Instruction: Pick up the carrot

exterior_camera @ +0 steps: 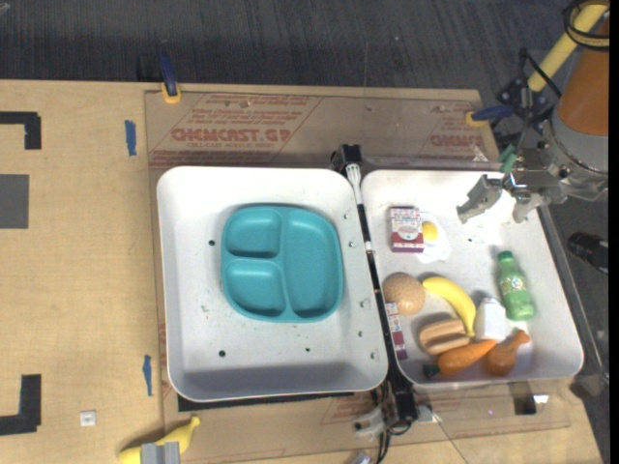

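Camera view: gripper (499,197) spread open, holding nothing, above right bin's (566,303) far edge; carrot (465,357) crowded near front rim.

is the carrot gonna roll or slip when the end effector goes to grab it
The carrot looks like smooth moulded toy food, so probably stiff, light and a bit slippery. Its rounded, tapered body could roll or pivot if pinched off-centre. It lies wedged between the hot dog and the chicken drumstick, which may steady it but will likely crowd the end effector.
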`<state>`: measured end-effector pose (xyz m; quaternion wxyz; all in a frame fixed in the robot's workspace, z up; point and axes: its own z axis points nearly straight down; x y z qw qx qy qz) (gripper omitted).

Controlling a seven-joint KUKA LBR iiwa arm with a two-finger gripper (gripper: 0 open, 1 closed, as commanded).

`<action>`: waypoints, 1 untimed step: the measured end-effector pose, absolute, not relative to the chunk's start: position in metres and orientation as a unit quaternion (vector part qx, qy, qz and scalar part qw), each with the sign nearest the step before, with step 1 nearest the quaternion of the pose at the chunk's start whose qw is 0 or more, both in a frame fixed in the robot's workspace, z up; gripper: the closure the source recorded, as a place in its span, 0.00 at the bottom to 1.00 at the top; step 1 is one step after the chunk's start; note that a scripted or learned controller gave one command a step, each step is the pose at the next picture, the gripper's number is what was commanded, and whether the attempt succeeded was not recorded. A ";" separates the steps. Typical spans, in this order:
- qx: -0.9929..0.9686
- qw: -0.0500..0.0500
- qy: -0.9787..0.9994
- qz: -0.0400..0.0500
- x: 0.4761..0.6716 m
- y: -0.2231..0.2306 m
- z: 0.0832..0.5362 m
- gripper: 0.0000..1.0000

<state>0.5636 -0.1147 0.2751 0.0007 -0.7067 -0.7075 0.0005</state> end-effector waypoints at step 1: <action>-0.635 0.003 -0.773 0.001 0.525 -0.081 0.182 0.00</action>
